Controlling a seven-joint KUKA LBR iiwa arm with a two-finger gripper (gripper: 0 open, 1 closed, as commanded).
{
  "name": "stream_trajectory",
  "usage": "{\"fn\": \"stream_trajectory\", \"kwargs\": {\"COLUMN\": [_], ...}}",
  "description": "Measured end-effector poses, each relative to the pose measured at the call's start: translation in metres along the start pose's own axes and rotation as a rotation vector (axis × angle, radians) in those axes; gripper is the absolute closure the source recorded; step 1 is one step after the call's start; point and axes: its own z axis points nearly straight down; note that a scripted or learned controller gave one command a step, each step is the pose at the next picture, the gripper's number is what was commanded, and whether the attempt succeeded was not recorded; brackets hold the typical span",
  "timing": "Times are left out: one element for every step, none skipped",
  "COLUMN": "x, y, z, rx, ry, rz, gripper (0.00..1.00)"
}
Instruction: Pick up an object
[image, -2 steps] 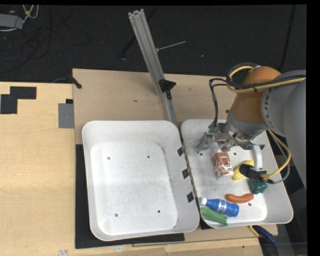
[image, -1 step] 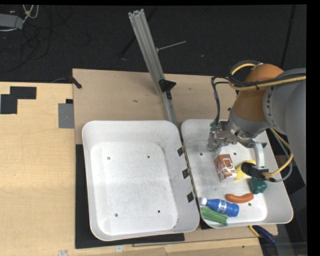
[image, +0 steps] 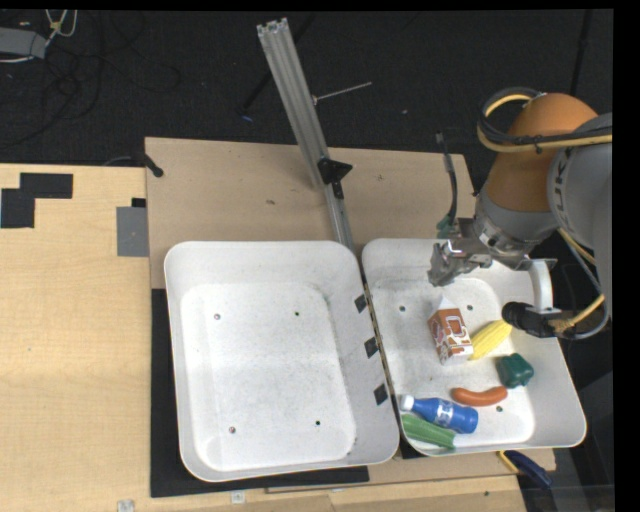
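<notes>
The right bin (image: 420, 270) holds a small orange and white carton (image: 450, 335), a yellow corn-like piece (image: 491, 339), a dark green block (image: 516, 371), a red sausage-shaped piece (image: 479, 396), a blue bottle (image: 442, 413) and a green pod-shaped piece (image: 428, 432). My gripper (image: 447, 266) hangs over the far part of this bin, just beyond the carton and apart from it. I see nothing in it.
The left bin (image: 200, 270) lies beside the right one, with black clips (image: 371, 345) along their shared edge. A slanted metal rail (image: 300, 120) rises behind the bins. The grey arm with its orange band (image: 535, 150) enters from the right.
</notes>
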Motion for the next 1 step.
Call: {"fn": "stream_trajectory", "kwargs": {"x": [0.002], "y": [0.011], "z": [-0.0549], "rx": [-0.002], "ry": [0.0], "rz": [-0.001], "gripper": [1.0]}}
